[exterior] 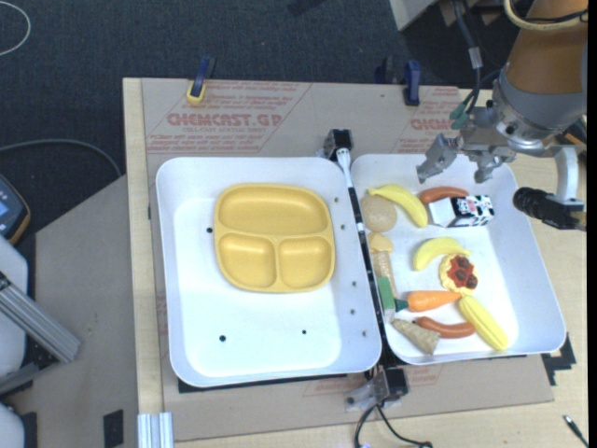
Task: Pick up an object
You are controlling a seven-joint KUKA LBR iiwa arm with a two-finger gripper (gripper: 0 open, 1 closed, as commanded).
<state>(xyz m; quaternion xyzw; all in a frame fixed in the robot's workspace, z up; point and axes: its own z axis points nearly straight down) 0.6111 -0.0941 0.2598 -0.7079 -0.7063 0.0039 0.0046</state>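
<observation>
On the left of the table, the left bin holds a yellow divided tray lying flat near its upper middle, well apart from everything the arm could reach for. The right bin carries the toy food: a beige round piece by the divider, a banana slanting down to the right, a sausage with its long axis left to right, and a small black-and-white box just beside it. Lower lie a second banana, a pizza slice, a carrot, another sausage and a corn cob. The gripper hangs over the upper part of this bin with its fingers spread apart and nothing between them. The sausage and the box are nearest, just below and slightly toward the bin's middle; a short drop would likely meet them. The sausage's long axis appears to run roughly along the line between the fingers, so a wrist turn may be needed, and the banana and box crowding it could foul a clean closure.
</observation>
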